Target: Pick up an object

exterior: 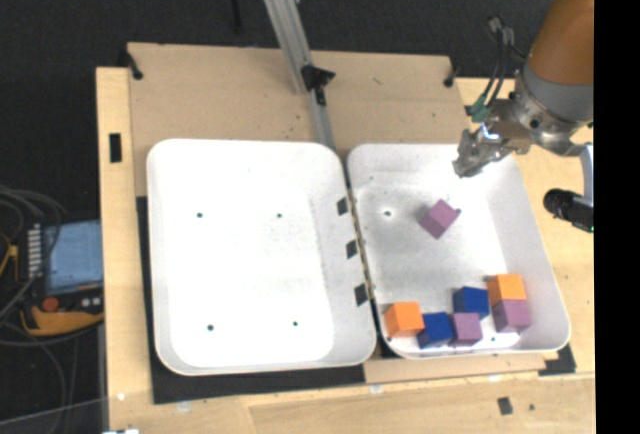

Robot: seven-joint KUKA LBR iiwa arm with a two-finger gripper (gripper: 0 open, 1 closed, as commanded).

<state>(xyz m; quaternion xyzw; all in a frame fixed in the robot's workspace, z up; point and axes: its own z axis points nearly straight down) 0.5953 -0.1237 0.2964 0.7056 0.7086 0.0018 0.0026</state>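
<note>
A purple cube (438, 218) lies alone near the middle of the right bin (395, 172). Along that bin's near edge sit an orange cube (404, 318), two blue cubes (436, 329) (471, 301), a purple cube (467, 327), another orange cube (507, 287) and a purple one (512, 313) under it. My gripper (470, 161) hangs above the bin's far right part, up and to the right of the lone purple cube, with nothing seen between its tips.
The left bin (250, 252) lies beside the right one, with small clips along their shared edge. A slanted metal pole (285, 17) rises behind the bins. A blue pendant with cables (62, 267) lies off the bench's left side.
</note>
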